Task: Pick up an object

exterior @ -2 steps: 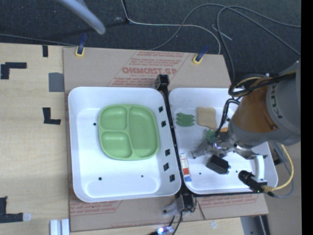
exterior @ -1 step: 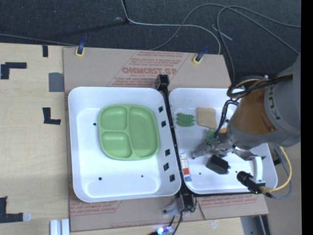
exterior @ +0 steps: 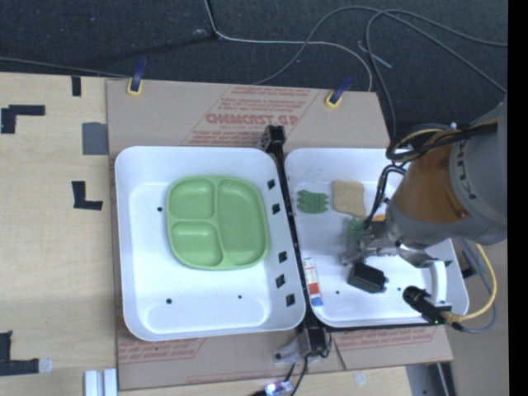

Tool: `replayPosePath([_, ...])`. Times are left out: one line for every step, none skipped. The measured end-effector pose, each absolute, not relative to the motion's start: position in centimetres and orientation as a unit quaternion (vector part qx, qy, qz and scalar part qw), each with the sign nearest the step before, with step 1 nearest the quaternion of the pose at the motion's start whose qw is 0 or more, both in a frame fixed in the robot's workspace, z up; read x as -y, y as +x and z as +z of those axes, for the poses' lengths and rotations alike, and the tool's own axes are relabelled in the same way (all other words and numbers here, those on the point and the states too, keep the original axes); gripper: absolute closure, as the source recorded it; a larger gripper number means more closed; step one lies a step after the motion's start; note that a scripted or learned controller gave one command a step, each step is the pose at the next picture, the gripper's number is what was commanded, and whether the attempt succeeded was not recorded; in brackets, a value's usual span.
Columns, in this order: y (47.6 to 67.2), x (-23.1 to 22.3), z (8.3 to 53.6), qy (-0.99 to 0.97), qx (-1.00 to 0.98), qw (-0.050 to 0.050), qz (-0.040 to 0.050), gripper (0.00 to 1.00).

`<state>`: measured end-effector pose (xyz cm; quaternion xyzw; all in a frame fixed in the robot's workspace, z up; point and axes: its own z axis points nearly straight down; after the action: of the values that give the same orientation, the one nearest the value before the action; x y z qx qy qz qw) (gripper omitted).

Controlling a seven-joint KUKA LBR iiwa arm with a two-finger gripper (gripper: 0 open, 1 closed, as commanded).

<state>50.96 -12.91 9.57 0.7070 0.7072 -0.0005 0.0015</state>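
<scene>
My gripper (exterior: 361, 249) is low over the middle of the right bin (exterior: 330, 308), at the end of the grey arm with the orange band. A small green object (exterior: 355, 228) lies right against its upper left side, partly hidden by it. A black block (exterior: 367, 278) lies just below the gripper on the bin floor. Further left are a green leafy piece (exterior: 311, 201) and a tan square slab (exterior: 348, 196). Nothing visible shows what, if anything, the gripper holds.
The left bin (exterior: 140, 304) holds a light green divided plate (exterior: 218, 222). A small white card with red and blue marks (exterior: 313, 280) lies along the right bin's left wall. Cardboard lies under both bins, and cables run across the dark floor behind.
</scene>
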Motion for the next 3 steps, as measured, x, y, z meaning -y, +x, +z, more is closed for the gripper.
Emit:
replayPosePath([51.3,13.5,14.0,0.707,-0.707,0.001,0.0005,1.0])
replayPosePath([52.2,13.6,18.5,0.707,-0.708,0.002,0.0008,1.0])
replayPosePath([52.0,14.6,23.9,0.707,-0.707,0.002,0.0009,1.0])
